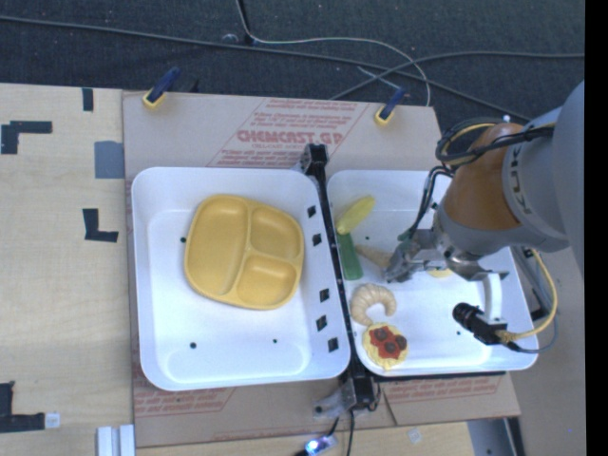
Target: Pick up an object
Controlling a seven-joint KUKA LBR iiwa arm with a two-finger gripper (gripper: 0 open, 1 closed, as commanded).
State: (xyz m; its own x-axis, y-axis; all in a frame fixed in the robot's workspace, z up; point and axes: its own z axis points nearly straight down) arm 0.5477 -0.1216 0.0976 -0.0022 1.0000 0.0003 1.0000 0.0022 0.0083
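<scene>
In the right bin (494,350) lie a yellow corn cob with a green husk (353,218), a croissant (372,301) and a small pizza slice with red toppings (385,344). My gripper (401,264) hangs low over the bin's middle, just right of the corn's green end and above the croissant. A pale object lies just left of the gripper, partly hidden. Whether the fingers hold anything is hidden by the wrist.
The left bin (161,340) bears a yellow divided plate (243,251). A black divider with clips (328,274) runs between the bins. Cables loop around the arm at the right and across the dark floor behind the bench.
</scene>
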